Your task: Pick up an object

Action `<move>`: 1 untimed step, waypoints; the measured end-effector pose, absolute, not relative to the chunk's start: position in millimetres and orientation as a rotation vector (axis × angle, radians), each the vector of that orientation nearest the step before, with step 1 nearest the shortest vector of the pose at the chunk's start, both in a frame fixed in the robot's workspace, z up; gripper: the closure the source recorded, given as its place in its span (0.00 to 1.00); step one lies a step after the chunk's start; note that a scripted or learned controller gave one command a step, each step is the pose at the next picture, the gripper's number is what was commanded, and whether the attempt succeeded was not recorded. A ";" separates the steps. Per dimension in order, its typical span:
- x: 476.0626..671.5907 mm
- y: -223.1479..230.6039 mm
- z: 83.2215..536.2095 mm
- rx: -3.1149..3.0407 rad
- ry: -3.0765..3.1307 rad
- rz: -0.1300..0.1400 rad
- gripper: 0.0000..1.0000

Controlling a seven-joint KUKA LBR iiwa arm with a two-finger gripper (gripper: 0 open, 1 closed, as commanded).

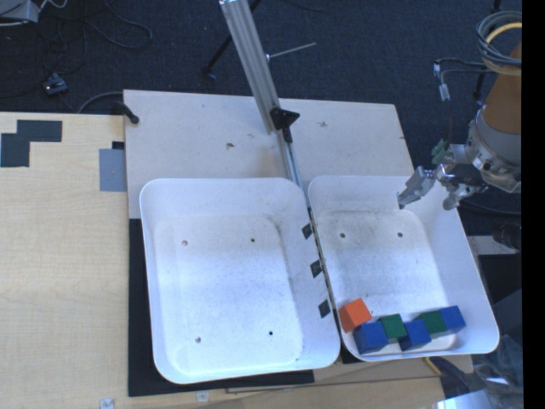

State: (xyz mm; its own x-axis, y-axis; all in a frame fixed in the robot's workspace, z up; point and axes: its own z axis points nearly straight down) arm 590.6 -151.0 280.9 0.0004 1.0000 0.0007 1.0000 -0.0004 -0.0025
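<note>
Right bin (443, 254), orange block (355, 313), blue and green blocks (409, 329), near edge

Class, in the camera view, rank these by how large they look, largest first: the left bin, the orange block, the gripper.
1. Left bin, by far the largest.
2. Gripper, at the right bin's upper edge.
3. Orange block, smallest, though close to the gripper in apparent size, and the gripper may sit nearer the camera.
</note>
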 end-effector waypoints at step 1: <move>645.3 -51.2 286.5 -2.213 -2.229 -0.003 0.00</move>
